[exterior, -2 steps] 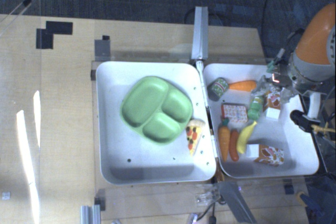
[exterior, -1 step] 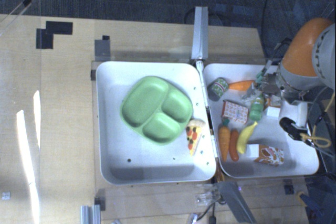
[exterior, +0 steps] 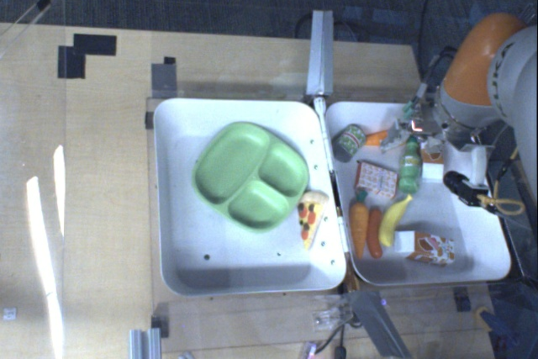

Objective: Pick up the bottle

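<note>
two shallow white bins sit side by side. the green bottle (exterior: 410, 166) stands in the right bin (exterior: 471, 265), near its far edge, beside a patterned card (exterior: 376, 180) and above a banana (exterior: 392, 220). the gripper (exterior: 414, 127) hovers just over the bottle's cap — whether it grips cannot be told. the left bin (exterior: 181, 265) holds a green divided plate (exterior: 250, 174).

Green divided plate (exterior: 251, 173) and pizza slice (exterior: 310, 217) in left bin (exterior: 181, 265); can (exterior: 348, 141), banana (exterior: 392, 219), carrot (exterior: 359, 229), small cartons in right bin (exterior: 496, 261).
</note>
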Motion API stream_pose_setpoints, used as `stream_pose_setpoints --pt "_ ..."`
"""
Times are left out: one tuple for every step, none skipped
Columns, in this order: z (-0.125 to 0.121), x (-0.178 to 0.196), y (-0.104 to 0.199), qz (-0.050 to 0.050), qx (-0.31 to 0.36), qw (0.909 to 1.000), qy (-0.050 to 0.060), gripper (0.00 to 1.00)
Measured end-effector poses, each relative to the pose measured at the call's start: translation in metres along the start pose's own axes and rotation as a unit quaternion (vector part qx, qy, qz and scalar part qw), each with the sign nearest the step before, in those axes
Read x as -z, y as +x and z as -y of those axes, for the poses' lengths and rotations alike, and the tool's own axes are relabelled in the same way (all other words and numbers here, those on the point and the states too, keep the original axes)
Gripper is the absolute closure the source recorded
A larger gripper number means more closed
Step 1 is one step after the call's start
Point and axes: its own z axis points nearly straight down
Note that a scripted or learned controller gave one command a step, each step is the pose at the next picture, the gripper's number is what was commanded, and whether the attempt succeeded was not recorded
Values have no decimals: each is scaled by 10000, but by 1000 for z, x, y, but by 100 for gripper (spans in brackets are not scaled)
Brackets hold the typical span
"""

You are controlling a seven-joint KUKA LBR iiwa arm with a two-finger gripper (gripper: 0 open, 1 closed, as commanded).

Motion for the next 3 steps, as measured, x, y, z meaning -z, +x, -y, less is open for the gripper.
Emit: stream_pose_setpoints --pt "6 0 -32 -26 -2 10000 -7 0" --pt "2 14 -33 33 33 10000 -84 100" --pt "2 16 -30 7 45 10000 -73 0"
